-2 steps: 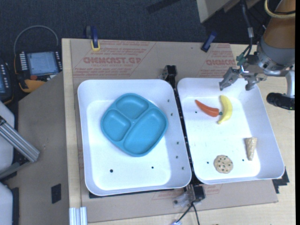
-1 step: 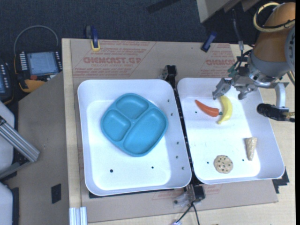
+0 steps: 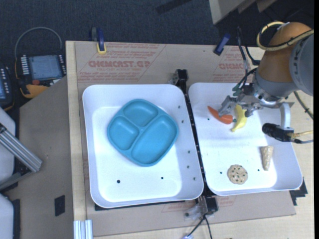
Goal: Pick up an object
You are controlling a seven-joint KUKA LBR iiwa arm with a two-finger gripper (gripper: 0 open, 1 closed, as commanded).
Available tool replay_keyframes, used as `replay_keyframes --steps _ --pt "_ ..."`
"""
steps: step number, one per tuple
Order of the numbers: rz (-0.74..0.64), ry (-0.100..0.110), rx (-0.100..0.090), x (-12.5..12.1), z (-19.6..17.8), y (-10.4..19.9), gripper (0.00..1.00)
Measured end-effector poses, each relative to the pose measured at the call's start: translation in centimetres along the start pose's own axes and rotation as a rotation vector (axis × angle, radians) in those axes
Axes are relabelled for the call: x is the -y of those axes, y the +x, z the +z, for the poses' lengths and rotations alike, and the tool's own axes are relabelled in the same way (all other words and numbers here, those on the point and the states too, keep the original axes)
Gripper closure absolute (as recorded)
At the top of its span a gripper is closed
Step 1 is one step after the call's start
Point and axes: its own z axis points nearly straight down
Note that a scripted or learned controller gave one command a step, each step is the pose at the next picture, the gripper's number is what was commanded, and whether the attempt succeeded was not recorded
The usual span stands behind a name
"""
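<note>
Nearest the camera, the left bin (image 3: 94,183) held a blue divided plate (image 3: 143,132) lying flat. In the right bin (image 3: 279,183) sat a cookie (image 3: 237,174), and higher up a carrot (image 3: 221,115) and banana (image 3: 239,119) lay touching under the gripper (image 3: 239,103), presumably its targets; whether its jaws were spread, I could not tell. A cone-shaped piece (image 3: 267,157) lay apart.

Even, bright overhead light fills the scene. The two white bins (image 3: 94,133) glare slightly and nearly wash out, with soft shadows along their inner walls. The blue plate (image 3: 143,132) casts a faint shadow. The dark floor (image 3: 124,9) stays dim. Small objects look soft and grainy.
</note>
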Motion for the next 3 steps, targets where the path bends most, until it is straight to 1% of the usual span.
replay_keyframes --steps 1,3 --pt "0.0 -0.009 0.003 -0.2 -1.4 -0.1 1.0" --pt "-0.002 -0.015 0.004 -1.1 -10.4 0.8 1.0"
